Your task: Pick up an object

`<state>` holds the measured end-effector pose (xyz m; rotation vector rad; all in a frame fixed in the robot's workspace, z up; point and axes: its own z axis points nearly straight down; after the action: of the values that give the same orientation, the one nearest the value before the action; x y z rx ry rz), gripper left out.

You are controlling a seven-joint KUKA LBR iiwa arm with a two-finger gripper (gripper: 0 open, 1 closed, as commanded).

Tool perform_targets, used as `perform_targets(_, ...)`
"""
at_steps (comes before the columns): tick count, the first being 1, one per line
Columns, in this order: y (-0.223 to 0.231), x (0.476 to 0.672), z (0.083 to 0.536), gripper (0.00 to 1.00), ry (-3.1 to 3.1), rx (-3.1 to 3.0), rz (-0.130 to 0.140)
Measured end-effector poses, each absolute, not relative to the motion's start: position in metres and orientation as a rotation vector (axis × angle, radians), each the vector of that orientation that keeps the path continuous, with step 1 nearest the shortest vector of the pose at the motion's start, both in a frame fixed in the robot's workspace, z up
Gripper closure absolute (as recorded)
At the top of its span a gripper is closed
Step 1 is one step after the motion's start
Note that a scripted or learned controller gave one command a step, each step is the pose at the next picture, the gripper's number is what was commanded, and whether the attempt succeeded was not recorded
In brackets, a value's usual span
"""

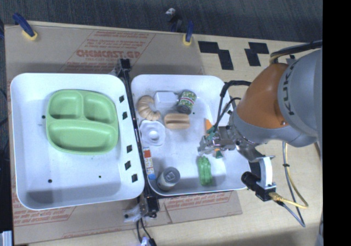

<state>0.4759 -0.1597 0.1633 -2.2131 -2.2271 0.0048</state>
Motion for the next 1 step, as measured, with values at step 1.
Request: perform_targets(1,-0.07,0.4773,0.2142,1.0,-2.23,-2.212,-0.001)
